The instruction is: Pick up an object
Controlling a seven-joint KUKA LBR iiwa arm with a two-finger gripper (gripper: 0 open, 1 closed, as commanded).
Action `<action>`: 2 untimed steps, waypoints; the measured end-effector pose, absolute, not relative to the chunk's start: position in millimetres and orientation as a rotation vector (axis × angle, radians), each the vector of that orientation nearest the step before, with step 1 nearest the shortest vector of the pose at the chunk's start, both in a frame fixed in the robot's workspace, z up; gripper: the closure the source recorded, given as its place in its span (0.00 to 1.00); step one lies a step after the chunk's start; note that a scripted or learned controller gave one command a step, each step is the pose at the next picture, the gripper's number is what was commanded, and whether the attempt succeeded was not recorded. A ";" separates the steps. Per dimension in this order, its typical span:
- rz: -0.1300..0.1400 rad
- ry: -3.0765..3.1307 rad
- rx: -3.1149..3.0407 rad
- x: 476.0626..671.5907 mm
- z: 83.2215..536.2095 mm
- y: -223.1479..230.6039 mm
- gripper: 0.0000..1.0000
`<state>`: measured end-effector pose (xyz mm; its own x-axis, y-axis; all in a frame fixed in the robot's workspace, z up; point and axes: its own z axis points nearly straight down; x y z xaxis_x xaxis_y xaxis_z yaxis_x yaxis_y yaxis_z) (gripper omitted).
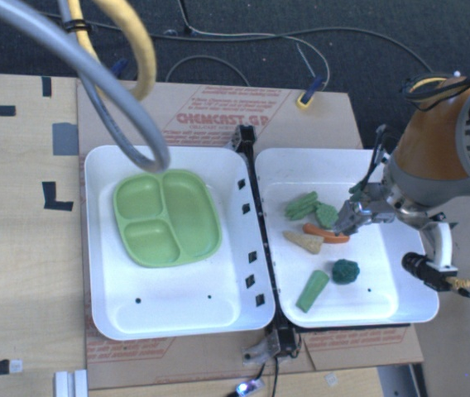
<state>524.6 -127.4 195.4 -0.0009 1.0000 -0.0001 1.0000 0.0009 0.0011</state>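
Reaching down into the right bin [384, 304], the gripper [350, 219] sits low over the cluster of toy food near the bin's far side, its tip right at the orange carrot-like piece [328, 234]; whether the fingers are spread or pressed together I cannot tell, since the dark mechanism hides them from this slanted view, and nothing shows clearly between them; so I judge the step in hand to be the approach or the closing on a target, not a lift. Just left of the tip lies a light green leafy piece [326, 214], and beyond that a darker green ridged vegetable [300, 206]; below and to the left of the tip rests a pale yellow wedge [303, 241], touching or nearly touching the carrot's end; below the tip, a little apart, sits a dark green broccoli floret [346, 271], and further down-left a light green cylinder [312, 291] lies tilted. Well to the left, across the divider, the left bin [169, 313] bears a green divided plate [167, 217]. The likeliest target is the carrot; the next move calls for a firm closure on it and a straight rise; the crowding neighbours could be nudged or caught along with it, and a thin, flat piece may slip free.
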 end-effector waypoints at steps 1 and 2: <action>0.003 2.223 2.217 523.8 246.2 -116.6 1.00; -0.001 2.227 2.218 524.2 241.3 -70.9 1.00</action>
<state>524.2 -70.9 241.3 -0.0041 1.0000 0.0000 1.0000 0.0041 -0.0013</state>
